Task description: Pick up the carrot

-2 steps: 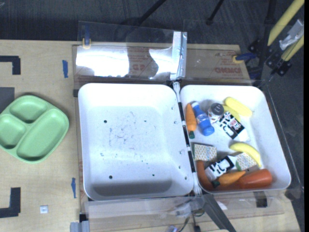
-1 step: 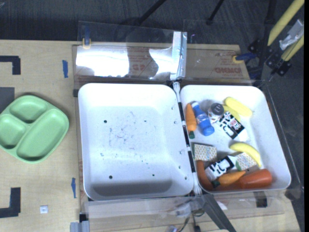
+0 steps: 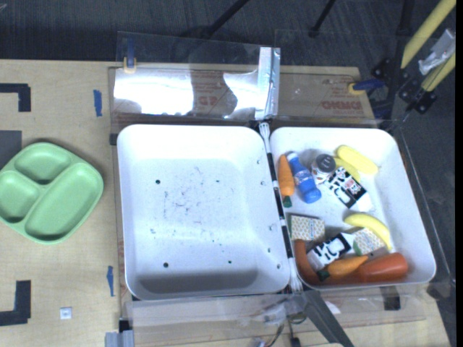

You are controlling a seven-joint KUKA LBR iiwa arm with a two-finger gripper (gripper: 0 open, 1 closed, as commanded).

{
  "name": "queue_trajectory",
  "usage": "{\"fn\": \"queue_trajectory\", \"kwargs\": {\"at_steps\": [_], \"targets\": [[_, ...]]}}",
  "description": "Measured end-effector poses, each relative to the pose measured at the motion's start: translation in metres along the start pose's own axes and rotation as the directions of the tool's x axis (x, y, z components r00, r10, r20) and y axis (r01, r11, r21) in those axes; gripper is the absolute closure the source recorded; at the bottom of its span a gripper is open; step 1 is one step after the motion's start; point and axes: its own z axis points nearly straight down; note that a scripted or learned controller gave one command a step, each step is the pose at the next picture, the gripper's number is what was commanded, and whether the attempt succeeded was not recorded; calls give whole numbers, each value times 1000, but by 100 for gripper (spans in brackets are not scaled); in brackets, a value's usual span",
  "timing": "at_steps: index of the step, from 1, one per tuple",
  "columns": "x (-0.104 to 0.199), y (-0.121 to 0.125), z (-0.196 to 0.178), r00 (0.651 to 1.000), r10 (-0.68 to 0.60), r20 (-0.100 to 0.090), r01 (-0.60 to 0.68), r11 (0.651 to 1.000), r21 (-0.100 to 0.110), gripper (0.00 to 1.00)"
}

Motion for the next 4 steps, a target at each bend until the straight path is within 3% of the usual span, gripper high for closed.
{"fn": "queue_trajectory", "kwargs": {"at_steps": [4], "targets": [[0, 0, 0, 1000, 0, 0, 0, 1000, 0, 0]]}}
